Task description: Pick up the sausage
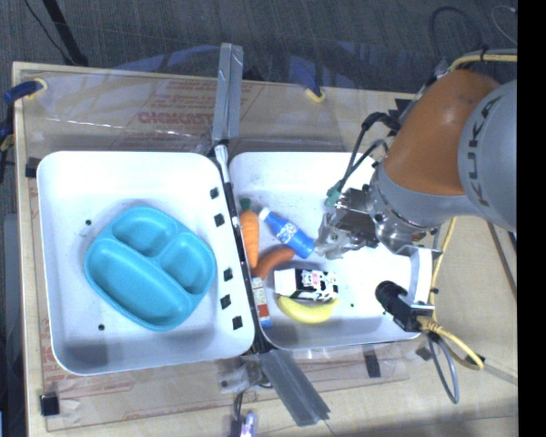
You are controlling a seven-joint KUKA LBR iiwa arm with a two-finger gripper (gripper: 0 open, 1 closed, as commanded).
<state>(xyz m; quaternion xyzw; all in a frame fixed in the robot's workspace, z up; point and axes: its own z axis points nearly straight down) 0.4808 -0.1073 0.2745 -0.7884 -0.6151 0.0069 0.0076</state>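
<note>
Sausage (pixel 271 260), reddish-brown and slightly curved, is seen lying in the right bin (pixel 364 176), near the divider between the two bins. It is flanked on its left by a carrot (pixel 249 238) standing lengthwise along the bin wall, and a blue-and-white tube (pixel 288 231) lies just above it. A small black-and-white cow toy (pixel 315 283) is placed just below and to the right of it, resting against a banana (pixel 308 310). The gripper (pixel 335 240) is held above the right bin, to the right of the tube and apart from the sausage; whether its fingers are apart or together cannot be told. A blue divided plate (pixel 149 264) is set in the left bin (pixel 64 335)
</note>
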